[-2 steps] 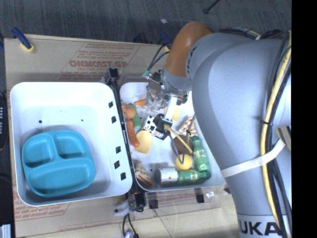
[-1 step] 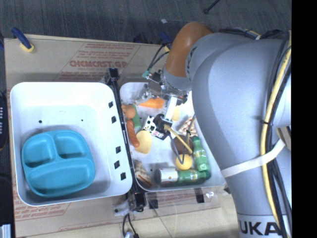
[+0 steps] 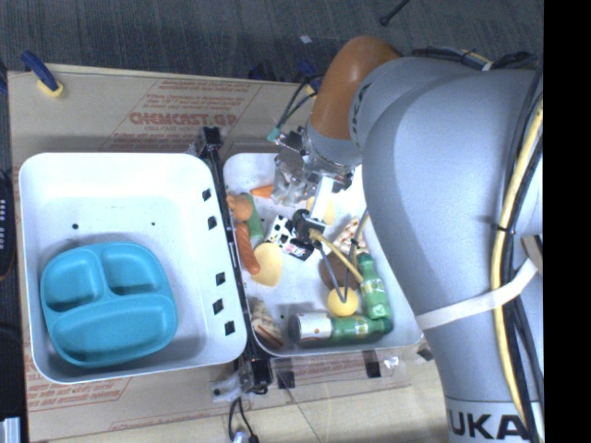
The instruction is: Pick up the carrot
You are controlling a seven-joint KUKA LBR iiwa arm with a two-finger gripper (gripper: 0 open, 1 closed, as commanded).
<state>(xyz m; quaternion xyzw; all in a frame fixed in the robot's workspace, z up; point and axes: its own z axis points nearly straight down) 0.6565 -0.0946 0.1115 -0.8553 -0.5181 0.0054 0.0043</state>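
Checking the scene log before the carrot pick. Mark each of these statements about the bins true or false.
1. The blue divided tray lies in the left bin. True.
2. The carrot lies in the left bin. False: it lies in the right bin, along its left wall.
3. The green bottle lies near the right bin's front edge. True.
4. The gripper is above the blue tray. False: it is over the right bin's far end.
5. The arm covers part of the right bin. True.
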